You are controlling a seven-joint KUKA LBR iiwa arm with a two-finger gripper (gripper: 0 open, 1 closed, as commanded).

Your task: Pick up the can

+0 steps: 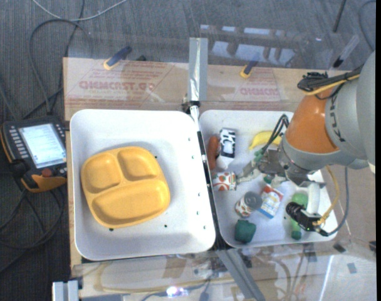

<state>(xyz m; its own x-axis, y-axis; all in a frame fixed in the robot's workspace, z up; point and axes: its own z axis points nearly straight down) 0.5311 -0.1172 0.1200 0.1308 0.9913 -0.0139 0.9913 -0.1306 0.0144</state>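
On the bench: 2 shallow white bins side by side, the left bin (84, 231) and the right bin (210, 123), meeting at a shared middle edge.
Left bin: holds 1 yellow divided tray (125, 185) with 3 compartments, lying flat and slightly turned, near the bin's middle.
Right bin: holds the small clutter and the arm's working end.
Arm (341, 124): grey with an orange band, reaching in from the right over the right bin's right half.
Gripper (260, 165): low over the bin's middle, pointing left; the finger state cannot be told, since the wrist and cables hide it.
Can (251, 202): small, its grey round end facing the camera, in the lower middle of the right bin, below the gripper and apart from it, not held.
Red-and-white patterned cup (224, 181): on its side near the bin's left wall, left of the gripper.
Black-and-white carton (227, 143): upper left of the right bin, beside an orange-red oblong piece (212, 148) at the wall.
Banana (264, 139): yellow, upper middle, partly under the cables.
Small blue-and-white box (271, 202): just right of the can, touching or nearly so.
Dark green object (244, 231): near the front wall, below the can.
Left of the bench: 1 handheld control pendant (35, 148) with a lit screen, on the floor.
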